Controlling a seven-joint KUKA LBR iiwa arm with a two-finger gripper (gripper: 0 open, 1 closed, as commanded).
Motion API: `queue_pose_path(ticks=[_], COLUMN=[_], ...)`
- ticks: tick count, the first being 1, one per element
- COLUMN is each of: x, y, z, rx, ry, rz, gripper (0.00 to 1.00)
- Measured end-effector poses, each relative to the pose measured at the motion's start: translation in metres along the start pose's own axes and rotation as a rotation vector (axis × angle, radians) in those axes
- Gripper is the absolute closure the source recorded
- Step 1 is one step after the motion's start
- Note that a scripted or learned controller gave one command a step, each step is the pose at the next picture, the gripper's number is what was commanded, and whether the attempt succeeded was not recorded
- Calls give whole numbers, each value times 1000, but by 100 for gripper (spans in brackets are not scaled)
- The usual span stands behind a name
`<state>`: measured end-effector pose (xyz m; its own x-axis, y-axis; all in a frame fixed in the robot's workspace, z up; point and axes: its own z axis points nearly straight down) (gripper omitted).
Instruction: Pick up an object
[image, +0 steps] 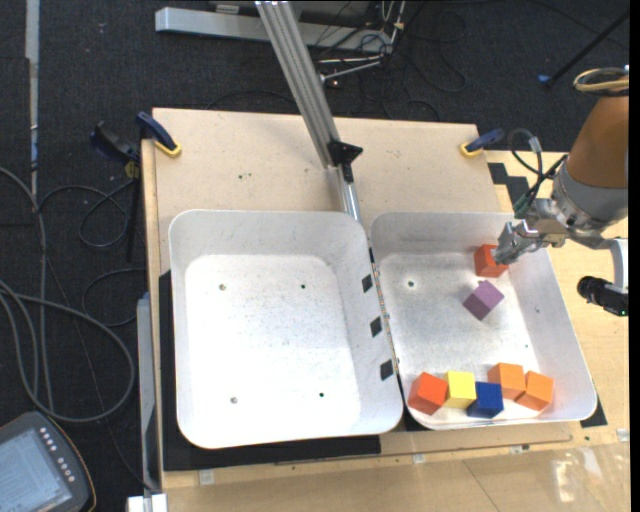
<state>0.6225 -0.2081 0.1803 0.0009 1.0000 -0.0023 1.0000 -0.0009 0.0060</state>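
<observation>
Two bins side by side; blocks in right bin, most along near edge.

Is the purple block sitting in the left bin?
No, the purple block lies in the right bin, just below the gripper.

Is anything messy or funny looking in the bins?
Nothing looks broken or spilled. Five blocks crowd the right bin's near edge, the purple block sits alone and turned at an angle, and the gripper is right over an orange block.
</observation>
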Motion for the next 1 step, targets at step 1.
queue_pose_path(ticks=[1], x=[4], y=[-7], z=[-57], rx=[-2], ry=[-1], rz=[-3], gripper=[100])
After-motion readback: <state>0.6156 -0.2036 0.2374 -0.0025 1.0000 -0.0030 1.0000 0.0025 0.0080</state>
